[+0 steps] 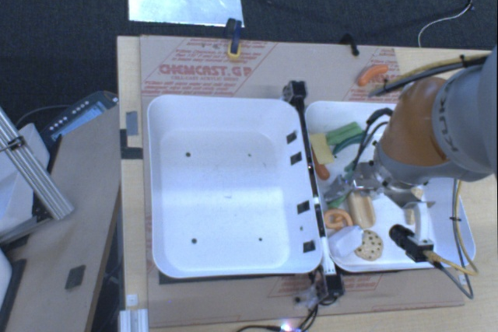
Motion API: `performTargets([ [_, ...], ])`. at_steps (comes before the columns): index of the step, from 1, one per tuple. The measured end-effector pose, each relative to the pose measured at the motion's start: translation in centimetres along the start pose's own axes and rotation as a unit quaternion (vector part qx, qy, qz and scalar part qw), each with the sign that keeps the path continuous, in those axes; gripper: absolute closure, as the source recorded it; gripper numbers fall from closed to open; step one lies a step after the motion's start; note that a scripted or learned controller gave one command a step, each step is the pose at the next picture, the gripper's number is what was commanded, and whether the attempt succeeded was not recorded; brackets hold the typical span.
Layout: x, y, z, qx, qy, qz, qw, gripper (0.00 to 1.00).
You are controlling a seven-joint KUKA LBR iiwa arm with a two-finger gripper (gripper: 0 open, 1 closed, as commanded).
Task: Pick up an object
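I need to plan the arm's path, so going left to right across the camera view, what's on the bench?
Left white bin → black clips on the divider → yellow block → green piece → gripper over the right bin → grey arm. The cookie lies at the near edge.
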State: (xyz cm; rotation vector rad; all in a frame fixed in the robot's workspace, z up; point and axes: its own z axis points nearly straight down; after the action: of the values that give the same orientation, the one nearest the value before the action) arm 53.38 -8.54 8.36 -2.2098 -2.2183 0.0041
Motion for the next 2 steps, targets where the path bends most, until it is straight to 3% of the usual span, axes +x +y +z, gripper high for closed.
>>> performTargets([
  [1,-1.6,8.6,-0.3,-0.009,-0.004,-0.001,1.0000,0.00],
  [2,-1.6,8.4,-1.3,-0.007,-0.003,0.000,1.0000,1.00],
])
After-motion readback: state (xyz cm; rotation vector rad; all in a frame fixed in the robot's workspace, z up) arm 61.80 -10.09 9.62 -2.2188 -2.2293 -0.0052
